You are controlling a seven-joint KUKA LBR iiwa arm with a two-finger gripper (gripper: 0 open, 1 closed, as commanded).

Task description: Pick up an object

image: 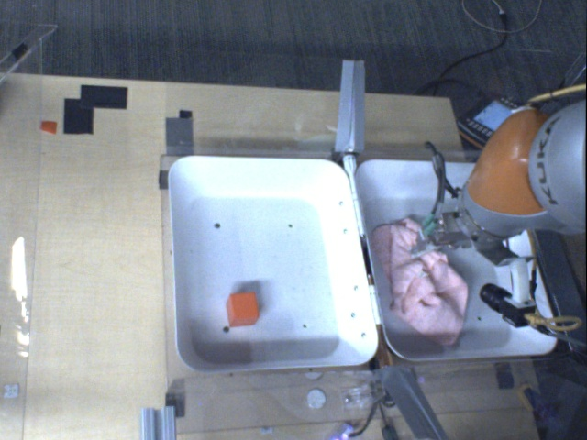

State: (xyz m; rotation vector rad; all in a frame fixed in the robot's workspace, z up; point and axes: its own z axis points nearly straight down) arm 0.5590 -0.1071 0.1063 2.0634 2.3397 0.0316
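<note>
A crumpled pink cloth (417, 278) lies in the right bin (399, 186), toward its left and front. My gripper (435, 236) is down in that bin, right at the cloth's upper right edge, and its tips touch or press into the fabric. The arm's grey wrist and orange band come in from the right above it. A small orange cube (243, 309) sits in the left bin (257, 181), near the front left.
A metal divider post (349, 108) stands behind the seam between the two bins. On the bench at far left lie black flat pieces (90, 106) and a tiny orange square (48, 127).
</note>
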